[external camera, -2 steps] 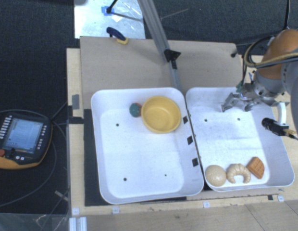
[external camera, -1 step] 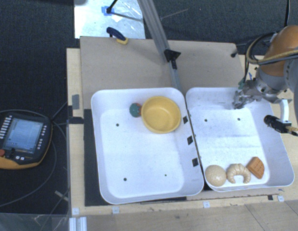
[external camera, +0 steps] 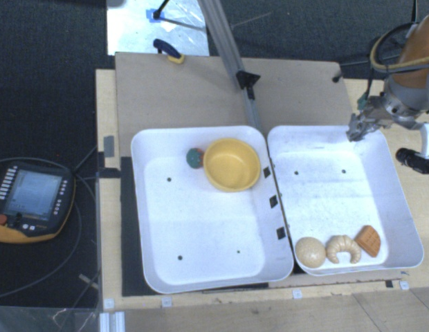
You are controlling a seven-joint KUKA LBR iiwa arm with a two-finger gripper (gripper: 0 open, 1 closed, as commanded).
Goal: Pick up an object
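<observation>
My gripper [external camera: 356, 131] hangs over the far right corner of the right bin [external camera: 339, 185], with nothing seen in it. At that bin's near edge lie a round beige bun [external camera: 311, 252], a pale croissant [external camera: 344, 248] and an orange-brown waffle piece [external camera: 369, 240], side by side. In the left bin [external camera: 194, 241] a yellow bowl [external camera: 232, 164] sits at the far right, and a small green ball [external camera: 194, 158] rests just left of it.
A slanted metal pole [external camera: 228, 40] crosses the bench behind the bins. A teach pendant [external camera: 28, 199] lies on the floor at left. A blue and yellow clamp [external camera: 167, 50] sits at the bench's far edge.
</observation>
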